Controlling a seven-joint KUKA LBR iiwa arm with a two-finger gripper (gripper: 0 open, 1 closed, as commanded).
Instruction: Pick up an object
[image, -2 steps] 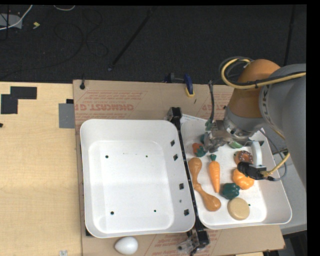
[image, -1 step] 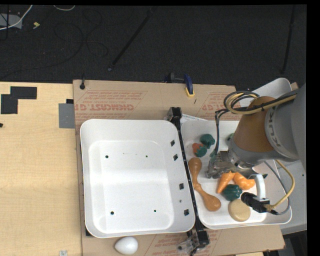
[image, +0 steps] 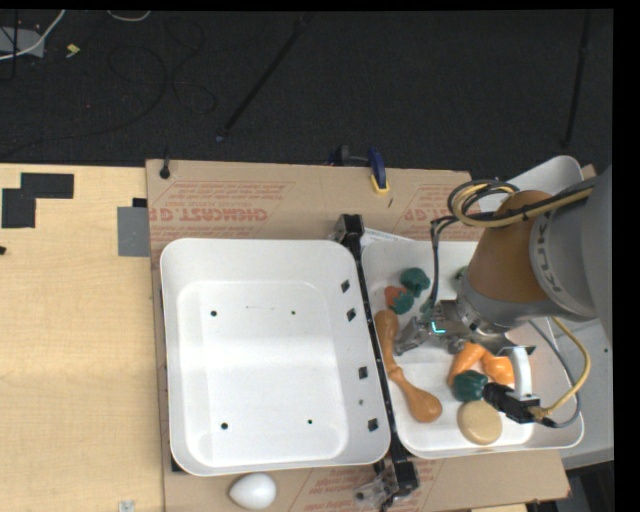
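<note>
Here, the worktop (image: 70, 330) is light wood, overlaid with a brown cardboard sheet (image: 260, 205) bearing reversed red print. Two shallow white bins sit on the cardboard side by side.

Left bin (image: 260, 350): the larger expanse in view, well left of the tool, a few small dark holes in its floor.

Right bin (image: 560, 435): lies under the arm and the tool.

Arm (image: 525, 255): grey body with an orange band above the wrist, black and yellow cables looped over it, reaching in from the right over the right bin.

Tool (image: 425, 328): down low inside the right bin, with a small cyan light on it. How far apart its jaws stand cannot be made out, and nothing can be seen held between them.

Objects in the right bin, relative to the tool:
- tan wooden club-shaped piece (image: 405, 375), just left of and below the tool, bulbous end toward the near rim.
- orange pieces (image: 485, 362), just right of and below the tool.
- cream round disc (image: 481, 423), well below and right, near the bin's front corner.
- dark teal lump (image: 415, 279), just above the tool.
- second teal lump (image: 468, 385), below and right, touching the orange pieces.
- small reddish piece (image: 398, 298), just up and left.

Outside the bins: white egg-shaped object (image: 252, 490) on the cardboard, far down and left of the tool, at the left bin's front edge.
</note>
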